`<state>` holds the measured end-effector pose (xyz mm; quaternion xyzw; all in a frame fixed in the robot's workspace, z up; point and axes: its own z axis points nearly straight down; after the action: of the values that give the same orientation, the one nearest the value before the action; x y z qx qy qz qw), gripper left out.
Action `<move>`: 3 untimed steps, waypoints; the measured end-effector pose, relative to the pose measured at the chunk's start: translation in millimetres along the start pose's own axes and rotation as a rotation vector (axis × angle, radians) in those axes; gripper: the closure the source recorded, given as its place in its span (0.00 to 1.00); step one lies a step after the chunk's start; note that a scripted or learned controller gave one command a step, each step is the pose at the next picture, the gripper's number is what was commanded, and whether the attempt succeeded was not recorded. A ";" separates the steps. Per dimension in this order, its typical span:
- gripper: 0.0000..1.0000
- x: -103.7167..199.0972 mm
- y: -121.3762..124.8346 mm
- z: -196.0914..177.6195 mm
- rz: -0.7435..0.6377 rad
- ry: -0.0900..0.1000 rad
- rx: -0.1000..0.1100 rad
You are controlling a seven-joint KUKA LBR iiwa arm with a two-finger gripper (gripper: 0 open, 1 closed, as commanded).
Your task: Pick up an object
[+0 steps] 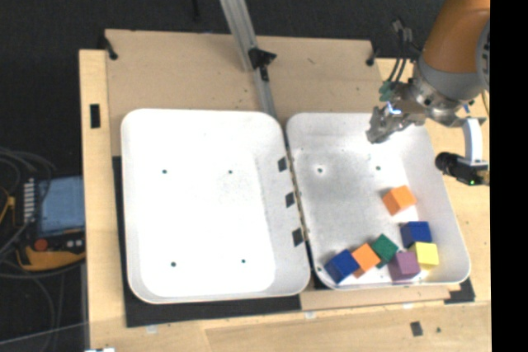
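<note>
Claw (384, 125) hovers above right bin (346, 177), grip state unclear — we're approaching; next, drop twd orange block (399, 199), nearest below.

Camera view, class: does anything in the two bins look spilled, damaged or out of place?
Nothing stands out. The coloured blocks, such as the lone orange block, sit inside the right bin, most clustered at its near edge. The gripper hangs above that bin's far side.

Alu pole (233, 0), cables (16, 177) nearby
</note>
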<state>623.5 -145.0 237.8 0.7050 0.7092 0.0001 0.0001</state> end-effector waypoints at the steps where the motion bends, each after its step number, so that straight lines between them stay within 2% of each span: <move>1: 1.00 59.2 -1.6 -7.9 -0.002 0.002 -0.001; 3: 1.00 161.7 -17.3 9.7 -0.001 0.001 0.001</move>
<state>605.2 16.6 228.1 0.7045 0.7097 0.0000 -0.0007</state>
